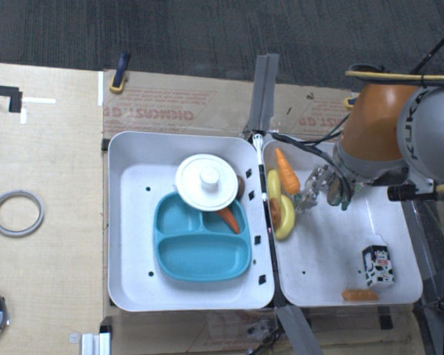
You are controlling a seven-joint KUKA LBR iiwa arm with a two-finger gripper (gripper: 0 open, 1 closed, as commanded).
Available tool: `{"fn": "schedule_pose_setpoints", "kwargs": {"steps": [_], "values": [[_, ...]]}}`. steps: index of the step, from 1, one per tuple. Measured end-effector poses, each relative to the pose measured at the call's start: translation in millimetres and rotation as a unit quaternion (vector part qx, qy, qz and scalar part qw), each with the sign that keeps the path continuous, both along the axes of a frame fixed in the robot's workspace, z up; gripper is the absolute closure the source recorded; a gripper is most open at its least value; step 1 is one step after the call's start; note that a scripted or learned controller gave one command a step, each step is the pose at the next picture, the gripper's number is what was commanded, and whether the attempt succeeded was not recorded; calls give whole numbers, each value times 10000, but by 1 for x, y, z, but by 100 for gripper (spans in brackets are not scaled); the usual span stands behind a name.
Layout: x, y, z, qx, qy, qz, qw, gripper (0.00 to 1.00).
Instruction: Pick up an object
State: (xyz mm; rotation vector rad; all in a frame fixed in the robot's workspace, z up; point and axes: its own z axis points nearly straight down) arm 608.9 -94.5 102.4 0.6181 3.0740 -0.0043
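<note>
From above the bench, the grey arm point(410, 123) with its orange band comes in from the right and bends down over the right bin point(394, 286). Its gripper point(308, 194) hangs low at the left side of that bin, just beside a banana point(280, 206) that lies along the bin's left wall. Whether the tool is clenched or released I cannot tell; the tips are a dark tangle against the fruit, and nothing shows plainly between them.

A carrot point(285, 171) lies at a slant at the banana's far end, touching it or nearly so. A small reddish piece point(276, 211) sits against the banana's middle. Toward the near right of the same bin stands a small black-and-white carton point(377, 264), and a short orange piece point(360, 295) lies close to the near wall, well apart from the gripper.

The left bin point(123, 227) holds a blue divided plate point(200, 246). A round white lid point(206, 182) with a knob overlaps the plate's far edge, and another orange carrot point(231, 220) pokes out from under it.

On the bench to the left lies a grey ring point(16, 213).
</note>
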Motion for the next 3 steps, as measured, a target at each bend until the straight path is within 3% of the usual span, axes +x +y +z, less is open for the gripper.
{"fn": "schedule_pose_setpoints", "kwargs": {"steps": [1, 2, 3], "values": [[3, 38, 132, 16, 6, 210, 9998, 100], [-29, -17, 195, 8, 10, 572, 9984, 100], [-27, 32, 156, 20, 20, 305, 9995, 100]]}}
